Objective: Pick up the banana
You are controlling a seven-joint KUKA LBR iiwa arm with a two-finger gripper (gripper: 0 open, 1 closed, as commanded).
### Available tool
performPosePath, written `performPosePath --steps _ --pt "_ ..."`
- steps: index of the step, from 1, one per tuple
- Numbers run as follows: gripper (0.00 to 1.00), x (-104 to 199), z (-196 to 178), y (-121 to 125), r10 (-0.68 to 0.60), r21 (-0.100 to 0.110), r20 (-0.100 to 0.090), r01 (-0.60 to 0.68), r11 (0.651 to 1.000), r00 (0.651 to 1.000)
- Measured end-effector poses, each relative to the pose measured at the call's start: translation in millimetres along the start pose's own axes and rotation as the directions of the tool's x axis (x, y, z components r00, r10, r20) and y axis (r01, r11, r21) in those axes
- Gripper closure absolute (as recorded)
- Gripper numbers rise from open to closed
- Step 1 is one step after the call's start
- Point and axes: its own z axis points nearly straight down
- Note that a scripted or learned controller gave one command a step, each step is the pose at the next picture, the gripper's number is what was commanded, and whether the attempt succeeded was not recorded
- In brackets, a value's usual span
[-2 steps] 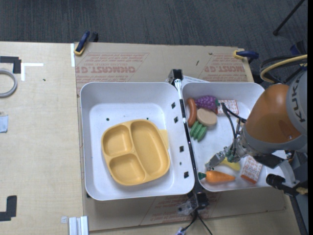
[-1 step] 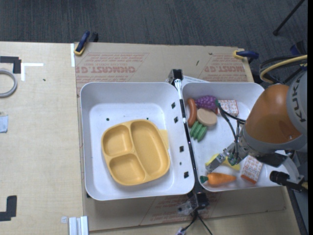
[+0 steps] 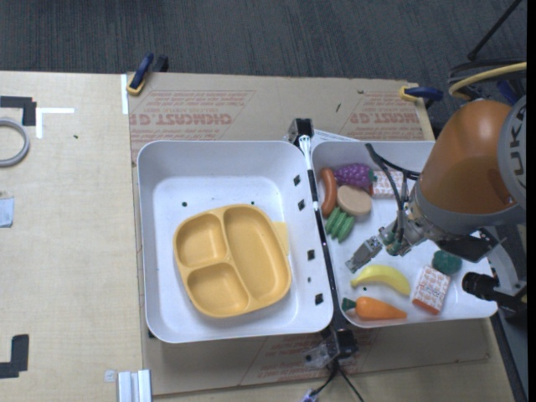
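The banana point(image 3: 382, 278), a smooth yellow curved piece that looks like plastic, lies on the floor of the right bin point(image 3: 419, 151) toward its near side, free of any grip. Just in front of it rests a glossy orange carrot point(image 3: 378, 309) with a green stub, and to its right a small red-and-white printed carton point(image 3: 431, 290) stands near a dark teal lump point(image 3: 446, 263). Just above and left of the banana hangs the gripper point(image 3: 368, 253), a grey metal piece angled down toward the bin floor; whether it is wide or narrow I cannot tell. The arm's rounded orange band point(image 3: 469, 166) bulks over the bin's right half. Farther back lie a knobbly purple grape cluster point(image 3: 355, 175), a red sausage shape point(image 3: 328, 192), a tan round slice point(image 3: 354, 201) and ridged green pods point(image 3: 339, 224). The left bin point(image 3: 163, 224) holds a matte yellow tray point(image 3: 232, 259) with three rounded compartments. Both bins sit on brown cardboard point(image 3: 193, 111) over the pale tabletop point(image 3: 67, 249).
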Motion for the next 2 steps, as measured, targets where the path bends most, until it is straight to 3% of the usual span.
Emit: performPosePath --steps 1,2 --pt "0.00 -48.9 100.2 -27.6 -0.144 0.001 -0.002 0.144 0.990 0.990" --pt "0.00 -45.4 100.1 -25.6 0.158 0.001 -0.001 -0.158 0.987 0.987"
